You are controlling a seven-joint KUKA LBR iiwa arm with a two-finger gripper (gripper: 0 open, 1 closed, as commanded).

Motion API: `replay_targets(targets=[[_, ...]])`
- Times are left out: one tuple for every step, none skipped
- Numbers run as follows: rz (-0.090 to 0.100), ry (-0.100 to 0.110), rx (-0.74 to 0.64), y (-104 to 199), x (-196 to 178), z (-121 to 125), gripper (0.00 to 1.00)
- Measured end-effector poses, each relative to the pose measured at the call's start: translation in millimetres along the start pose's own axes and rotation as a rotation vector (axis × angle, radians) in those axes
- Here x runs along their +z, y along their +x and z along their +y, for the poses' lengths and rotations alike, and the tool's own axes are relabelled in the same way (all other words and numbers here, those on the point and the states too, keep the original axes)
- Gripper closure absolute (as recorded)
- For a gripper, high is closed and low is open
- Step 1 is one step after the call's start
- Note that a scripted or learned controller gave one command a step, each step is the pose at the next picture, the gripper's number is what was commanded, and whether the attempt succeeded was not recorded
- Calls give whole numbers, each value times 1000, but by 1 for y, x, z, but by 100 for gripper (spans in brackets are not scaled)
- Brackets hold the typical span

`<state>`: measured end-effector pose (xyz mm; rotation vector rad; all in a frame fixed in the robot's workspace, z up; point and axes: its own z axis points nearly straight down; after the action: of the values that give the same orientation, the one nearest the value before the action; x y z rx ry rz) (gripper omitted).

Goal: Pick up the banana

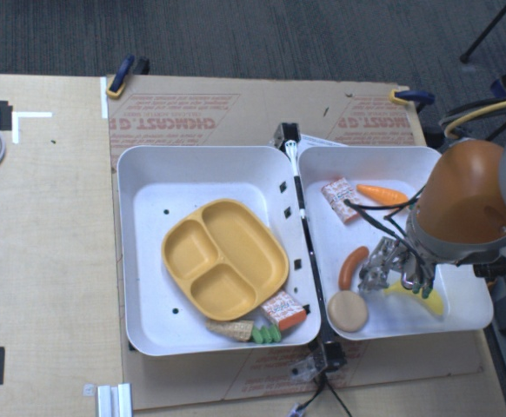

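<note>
The banana [430,302] is yellow with a green tip. It lies in the right bin [466,320] near the front right corner, and part of it is hidden under the arm's wrist. My gripper [398,274] hangs low over the banana's left end, between the banana and a red sausage [353,267]. The grey and orange arm [466,194] covers the space behind it. I see nothing lifted off the bin floor.
The right bin also holds a carrot [382,195], a red-and-white packet [340,200] and a round tan bun [349,311]. The left bin [140,233] holds a yellow divided plate [224,258], a small carton [284,311], green pieces [268,334] and a cracker [231,329].
</note>
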<state>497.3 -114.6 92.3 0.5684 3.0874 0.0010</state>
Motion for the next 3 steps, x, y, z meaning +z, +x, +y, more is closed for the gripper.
replay_targets(targets=[[-4, -1, 3, -1, -10, 0, 100], [-4, -1, 3, -1, -10, 0, 0], [-1, 0, -95, 4, -1, -15, 0]])
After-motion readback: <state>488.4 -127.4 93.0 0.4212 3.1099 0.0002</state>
